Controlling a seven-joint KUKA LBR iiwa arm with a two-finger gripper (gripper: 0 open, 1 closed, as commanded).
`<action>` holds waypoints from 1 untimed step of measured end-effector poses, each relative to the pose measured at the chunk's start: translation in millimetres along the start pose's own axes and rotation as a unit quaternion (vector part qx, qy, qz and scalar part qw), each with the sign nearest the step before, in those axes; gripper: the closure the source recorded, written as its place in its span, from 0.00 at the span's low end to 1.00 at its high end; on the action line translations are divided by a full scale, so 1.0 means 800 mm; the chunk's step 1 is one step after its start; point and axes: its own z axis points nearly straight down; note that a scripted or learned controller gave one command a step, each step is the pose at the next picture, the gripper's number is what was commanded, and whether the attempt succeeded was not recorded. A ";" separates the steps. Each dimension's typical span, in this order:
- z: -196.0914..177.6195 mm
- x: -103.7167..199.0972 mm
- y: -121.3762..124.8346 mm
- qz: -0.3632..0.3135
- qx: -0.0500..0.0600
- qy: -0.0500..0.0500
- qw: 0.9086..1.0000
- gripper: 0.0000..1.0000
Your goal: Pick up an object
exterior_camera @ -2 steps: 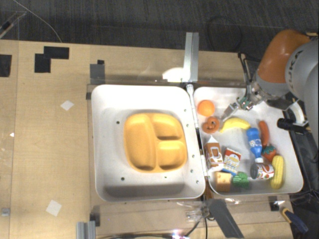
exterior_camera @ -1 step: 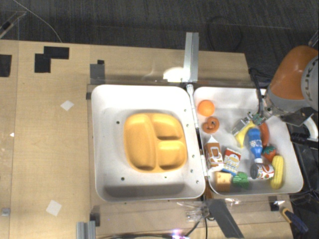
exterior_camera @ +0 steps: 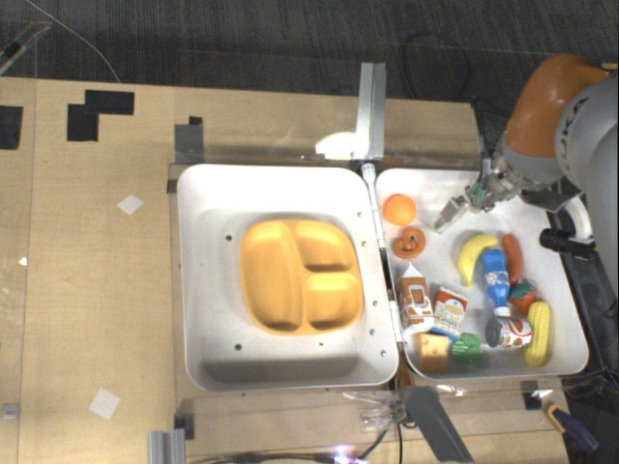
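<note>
The claw (exterior_camera: 456,211), empty and seemingly parted, is seen upper right, above the right bin (exterior_camera: 440,182); the banana (exterior_camera: 474,256) below is best approached squarely.

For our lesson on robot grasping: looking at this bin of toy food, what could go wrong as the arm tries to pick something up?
The items in the right bin lie packed together, so the gripper may nudge neighbours or catch two at once. The round orange ball could roll away when touched.

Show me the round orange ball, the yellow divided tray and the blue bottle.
round orange ball (exterior_camera: 398,208), camera view, its centre
yellow divided tray (exterior_camera: 298,275), camera view, middle ridge
blue bottle (exterior_camera: 495,278), camera view, its body
</note>
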 end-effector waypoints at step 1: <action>0.001 -0.010 -0.087 -0.098 -0.006 -0.005 0.995 0.00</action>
